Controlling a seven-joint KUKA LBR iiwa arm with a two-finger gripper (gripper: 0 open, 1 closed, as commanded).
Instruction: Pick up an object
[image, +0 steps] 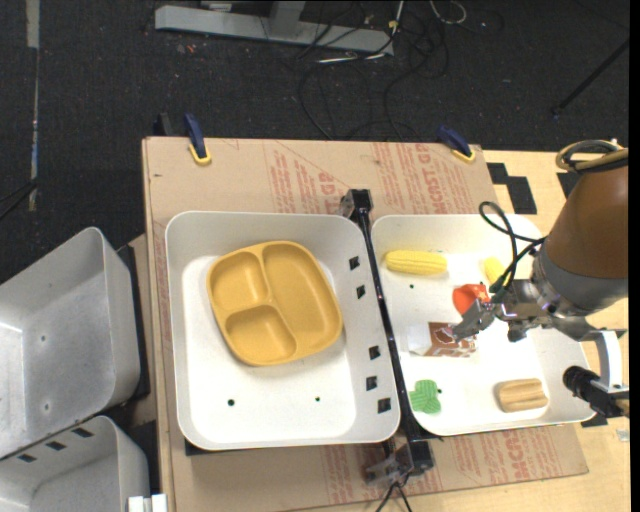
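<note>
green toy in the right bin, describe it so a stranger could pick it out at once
Start at the right bin, beside the bin with the yellow divided plate. Go to its near-left corner, by the divider. The green toy lies there alone, small and knobbly, the only green thing; its nearest neighbour is a tan block.

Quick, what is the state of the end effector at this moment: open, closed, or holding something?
End effector: cannot be told; it is low over the brown object in the right bin, next to the red item.
</note>
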